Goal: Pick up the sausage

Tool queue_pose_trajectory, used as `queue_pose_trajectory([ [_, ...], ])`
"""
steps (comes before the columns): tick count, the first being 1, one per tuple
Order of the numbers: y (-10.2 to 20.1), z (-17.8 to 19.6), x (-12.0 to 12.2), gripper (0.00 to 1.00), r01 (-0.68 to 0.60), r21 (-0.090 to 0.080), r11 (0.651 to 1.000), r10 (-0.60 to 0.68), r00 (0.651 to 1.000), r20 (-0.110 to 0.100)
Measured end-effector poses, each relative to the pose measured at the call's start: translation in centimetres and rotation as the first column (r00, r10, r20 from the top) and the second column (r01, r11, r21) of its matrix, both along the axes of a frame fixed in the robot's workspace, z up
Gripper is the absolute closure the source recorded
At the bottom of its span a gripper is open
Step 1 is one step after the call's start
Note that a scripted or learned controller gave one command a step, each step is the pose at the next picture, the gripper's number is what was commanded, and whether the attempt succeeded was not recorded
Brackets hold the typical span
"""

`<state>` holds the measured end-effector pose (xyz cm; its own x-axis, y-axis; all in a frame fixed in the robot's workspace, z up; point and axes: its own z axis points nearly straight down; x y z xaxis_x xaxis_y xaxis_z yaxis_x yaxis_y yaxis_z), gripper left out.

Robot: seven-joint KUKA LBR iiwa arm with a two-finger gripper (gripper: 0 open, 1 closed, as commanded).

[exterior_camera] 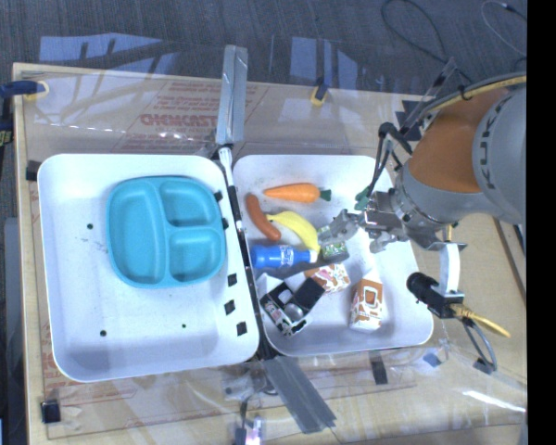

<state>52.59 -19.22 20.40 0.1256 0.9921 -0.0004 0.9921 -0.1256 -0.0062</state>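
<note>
My gripper [338, 235] sits low over the right bin [398, 336], its fingers too small and cluttered to read; my arm [463, 151] is cut off at the right; the banana [295, 229] covers part of the sausage [259, 216]; the blue bottle [283, 257] label is too small to read; the worktop [120, 109] runs off the bottom edge.

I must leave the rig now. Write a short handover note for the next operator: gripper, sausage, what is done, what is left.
Gripper: low in the right bin, beside the banana; nothing seen between its fingers.
Sausage: lies in the right bin near the left wall, just left of the banana, below the carrot.
Done: arm is over the bin.
Left: reach the sausage, grasp, lift.
</note>
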Motion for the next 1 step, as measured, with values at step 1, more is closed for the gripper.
queue_pose_trajectory([
  [1, 6.92, -7.12, 4.78, 0.0, -0.046, 0.001, 0.999, 0.046, 0.999, -0.001],
])
